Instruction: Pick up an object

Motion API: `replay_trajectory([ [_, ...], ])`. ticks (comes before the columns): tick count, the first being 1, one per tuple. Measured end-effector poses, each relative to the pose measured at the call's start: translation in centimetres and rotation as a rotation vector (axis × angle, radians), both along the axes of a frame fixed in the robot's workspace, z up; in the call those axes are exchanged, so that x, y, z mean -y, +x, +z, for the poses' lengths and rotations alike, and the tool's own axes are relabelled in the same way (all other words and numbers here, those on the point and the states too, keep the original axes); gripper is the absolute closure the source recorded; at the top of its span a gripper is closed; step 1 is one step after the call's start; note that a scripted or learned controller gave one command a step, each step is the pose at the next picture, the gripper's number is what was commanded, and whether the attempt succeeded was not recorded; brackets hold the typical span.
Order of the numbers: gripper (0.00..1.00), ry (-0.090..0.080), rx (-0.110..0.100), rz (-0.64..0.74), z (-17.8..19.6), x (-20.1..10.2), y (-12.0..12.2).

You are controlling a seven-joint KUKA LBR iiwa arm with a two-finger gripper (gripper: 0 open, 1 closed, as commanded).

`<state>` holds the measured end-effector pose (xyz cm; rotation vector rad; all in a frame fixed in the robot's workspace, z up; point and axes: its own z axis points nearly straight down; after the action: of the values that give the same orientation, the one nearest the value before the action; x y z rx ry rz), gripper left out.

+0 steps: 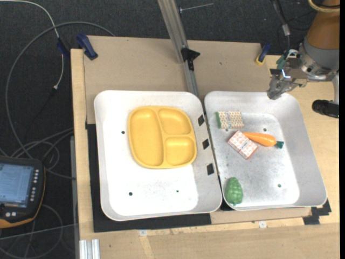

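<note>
Camera view: approach is judged underway; the gripper [275,92], finger state unreadable, seemingly unladen, must be lowered onto the toy carrot [261,139].

The arm [323,31] is cut off by the top and right edges, so just its orange band and wrist show. The gripper [275,92] points down at the far rim of the right bin [302,144], and its fingertips blur into one dark shape, so their spacing cannot be told. The patterned packet [229,119] and the small box [242,144] carry print too small to read. A dark object [326,108] at the right edge is cut off. The handheld screen [19,188] at the left edge is cropped, its display unreadable
</note>
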<state>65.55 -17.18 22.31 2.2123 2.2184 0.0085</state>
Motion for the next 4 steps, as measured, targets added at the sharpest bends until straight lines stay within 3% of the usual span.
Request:
replay_trajectory([
  [1, 1.0, 0.0, -0.001, -0.001, 5.3, 0.0, 0.2],
  [3, 1.0, 0.005, -0.014, 0.004, 3.9, -9.9, -2.9],
  [4, 1.0, 0.005, -0.015, 0.002, 2.8, -14.4, -6.2],
])
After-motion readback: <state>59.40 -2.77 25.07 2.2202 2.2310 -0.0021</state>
